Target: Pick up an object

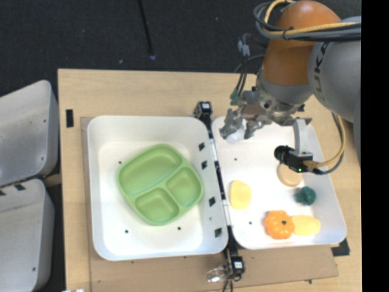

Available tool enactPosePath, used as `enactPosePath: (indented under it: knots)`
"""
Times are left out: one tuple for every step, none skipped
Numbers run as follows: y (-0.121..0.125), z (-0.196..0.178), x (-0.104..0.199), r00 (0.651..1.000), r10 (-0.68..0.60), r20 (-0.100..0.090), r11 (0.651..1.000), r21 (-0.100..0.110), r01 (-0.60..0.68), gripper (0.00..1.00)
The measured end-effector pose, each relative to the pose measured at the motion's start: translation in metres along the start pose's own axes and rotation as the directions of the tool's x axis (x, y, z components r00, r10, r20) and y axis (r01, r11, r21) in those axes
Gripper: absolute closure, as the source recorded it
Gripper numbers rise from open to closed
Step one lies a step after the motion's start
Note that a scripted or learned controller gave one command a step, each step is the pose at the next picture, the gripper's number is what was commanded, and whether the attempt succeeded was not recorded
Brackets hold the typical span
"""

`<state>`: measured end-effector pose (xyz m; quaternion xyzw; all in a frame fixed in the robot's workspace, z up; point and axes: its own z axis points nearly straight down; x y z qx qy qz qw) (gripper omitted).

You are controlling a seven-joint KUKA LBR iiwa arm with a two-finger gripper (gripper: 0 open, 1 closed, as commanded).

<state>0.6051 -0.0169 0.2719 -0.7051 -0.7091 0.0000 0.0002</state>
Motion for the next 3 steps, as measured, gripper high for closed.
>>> enactPosePath:
  knots:
    - [-0.017, 0.02, 0.057, 1.0, -0.002, -0.001, 1.0, 0.002, 0.002, 1.0]
    - [-0.038, 0.031, 0.099, 1.0, -0.001, -0.001, 1.0, 0.002, 0.001, 1.0]
    - [-0.037, 0.031, 0.096, 1.0, 0.004, 0.0, 1.0, 0.0, -0.004, 0.0]
